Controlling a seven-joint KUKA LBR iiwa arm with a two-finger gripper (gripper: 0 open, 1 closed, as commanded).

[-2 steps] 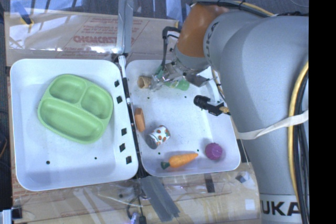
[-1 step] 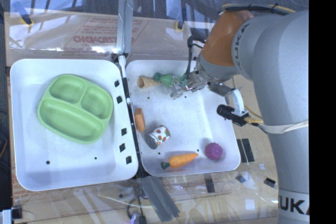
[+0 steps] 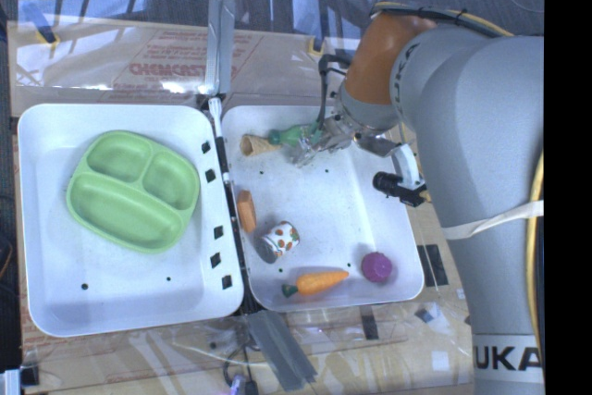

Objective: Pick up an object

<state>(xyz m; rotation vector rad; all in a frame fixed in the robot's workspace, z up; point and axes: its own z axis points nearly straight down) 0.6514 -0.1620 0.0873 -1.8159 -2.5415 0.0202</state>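
Observation:
My gripper (image 3: 308,146) is low at the back of the right bin (image 3: 370,190), its metal fingers down beside a small green object (image 3: 290,135) and an ice-cream cone toy (image 3: 257,143). I cannot see whether anything sits between the fingers. Lower in the same bin lie an orange stick-like piece (image 3: 246,210) by the left wall, a small white patterned cup (image 3: 278,240) on its side, a carrot (image 3: 317,282) near the front wall, and a purple ball-like object (image 3: 376,266) at the front right.
The left bin (image 3: 55,291) holds a green divided plate (image 3: 134,190). A metal divider (image 3: 219,46) stands between the bins at the back. The arm's grey body and orange band (image 3: 384,60) hang over the right bin's right side.

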